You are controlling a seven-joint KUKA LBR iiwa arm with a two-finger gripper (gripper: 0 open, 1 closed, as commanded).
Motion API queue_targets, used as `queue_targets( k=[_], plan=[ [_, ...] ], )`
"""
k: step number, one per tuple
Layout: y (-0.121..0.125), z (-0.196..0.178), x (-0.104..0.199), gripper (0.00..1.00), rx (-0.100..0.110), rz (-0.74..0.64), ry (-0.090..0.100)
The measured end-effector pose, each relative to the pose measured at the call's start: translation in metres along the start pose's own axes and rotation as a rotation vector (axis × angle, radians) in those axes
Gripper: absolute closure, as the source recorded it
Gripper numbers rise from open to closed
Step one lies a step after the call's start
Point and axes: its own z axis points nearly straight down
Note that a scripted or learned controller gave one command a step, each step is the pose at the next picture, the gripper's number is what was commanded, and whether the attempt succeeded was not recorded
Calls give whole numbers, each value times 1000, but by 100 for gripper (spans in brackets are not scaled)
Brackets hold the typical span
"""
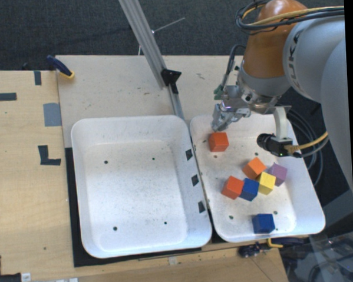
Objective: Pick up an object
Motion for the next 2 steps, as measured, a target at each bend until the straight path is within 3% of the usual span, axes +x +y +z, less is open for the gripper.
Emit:
queue_targets(
  k=[2],
  plan=[
    [-11, 17, 122, 100, -1, -2, 1]
  ],
)
